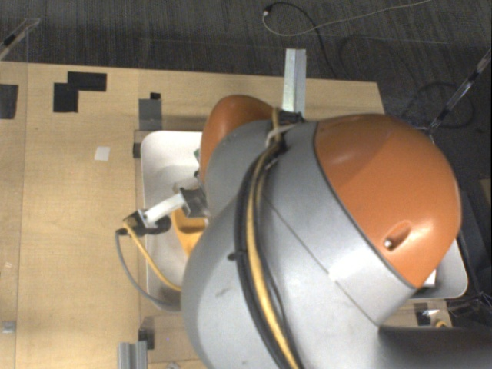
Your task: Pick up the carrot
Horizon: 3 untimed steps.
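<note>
Arm (323, 244) covers both bins | left bin (165, 156) rim visible | pincer state: cannot tell

The arm (307, 283) has a smooth, faintly glossy grey shell with a shiny orange cap. The desk (69, 229) looks like pale matt wood. The bin (165, 164) is smooth white plastic. The floor (154, 21) is dark, rough carpet.

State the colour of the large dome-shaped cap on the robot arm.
Orange: the cap on the grey arm shows clearly in the camera view.
</note>
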{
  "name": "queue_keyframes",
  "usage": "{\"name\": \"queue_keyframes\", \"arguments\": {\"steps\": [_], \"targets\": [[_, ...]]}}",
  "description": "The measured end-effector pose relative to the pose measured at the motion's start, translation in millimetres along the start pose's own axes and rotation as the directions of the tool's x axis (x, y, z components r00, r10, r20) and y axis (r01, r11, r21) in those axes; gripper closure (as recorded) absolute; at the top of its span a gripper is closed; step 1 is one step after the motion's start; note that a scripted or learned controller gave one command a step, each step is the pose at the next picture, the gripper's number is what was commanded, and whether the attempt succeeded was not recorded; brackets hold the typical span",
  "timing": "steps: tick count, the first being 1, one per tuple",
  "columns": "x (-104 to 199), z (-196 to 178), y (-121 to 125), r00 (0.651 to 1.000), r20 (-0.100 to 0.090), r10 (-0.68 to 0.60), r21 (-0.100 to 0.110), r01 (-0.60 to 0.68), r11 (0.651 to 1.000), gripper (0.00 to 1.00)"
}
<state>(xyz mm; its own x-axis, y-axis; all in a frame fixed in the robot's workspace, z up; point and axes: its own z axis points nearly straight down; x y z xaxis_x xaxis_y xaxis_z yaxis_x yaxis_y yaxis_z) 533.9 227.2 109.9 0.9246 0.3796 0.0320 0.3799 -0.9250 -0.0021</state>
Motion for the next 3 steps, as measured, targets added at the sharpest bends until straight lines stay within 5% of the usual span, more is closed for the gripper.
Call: {"name": "queue_keyframes", "arguments": {"steps": [1, 2, 3], "targets": [[11, -43, -4, 0.982, 0.028, 0.184, -0.006, -0.184, 0.983, 1.0], [-39, 11, -25, 0.987, 0.025, 0.158, -0.005, -0.157, 0.988, 1.0], [-38, 0, -25, 0.988, 0.023, 0.152, -0.003, -0.152, 0.988, 1.0]]}}
